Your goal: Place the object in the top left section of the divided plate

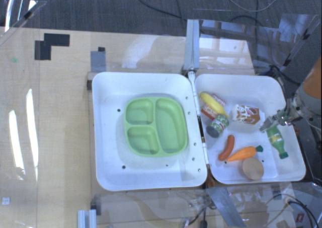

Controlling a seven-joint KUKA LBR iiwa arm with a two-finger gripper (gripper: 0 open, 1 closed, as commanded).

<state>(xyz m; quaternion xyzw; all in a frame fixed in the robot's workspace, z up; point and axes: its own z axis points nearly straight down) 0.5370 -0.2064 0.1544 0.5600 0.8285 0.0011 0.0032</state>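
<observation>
- Divided plate (156,126): light green, rounded rectangle w/ 3 sections; 2 small ones on the left (far and near), 1 long one on the right. Sits in middle of the left bin (108,171). Nothing lies in any section.
- Right bin (241,82) holds the loose things, 7 in all, 1 of each:
- banana (212,103), yellow, far-left corner area, lying at a slant.
- can (217,125), small, green/red label, on its side just near of the banana; writing too small to read.
- packet (246,114), white w/ brown-red print, middle of bin; print not legible.
- sausage (226,147), red-orange, slanted, near-left part.
- carrot (242,153), orange w/ green tip, just right of the sausage, almost touching it.
- wooden disc (252,168), tan, round, at near edge, touching or just beside the carrot.
- green bottle (276,141), small, yellowish label, lying down at the right side; label text unreadable.
- Which of these is "the object" — can't tell; none is on the plate, all are well apart from it in the other bin.
- Gripper (274,123) comes in from the right, low over the right bin, right at the far end of the bottle. Jaws: can't tell if apart or together; nothing visibly held between them.
- Arm w/ orange band (313,82) at the right edge.
- Desk (50,121): pale wood, 2 bins side by side.
</observation>
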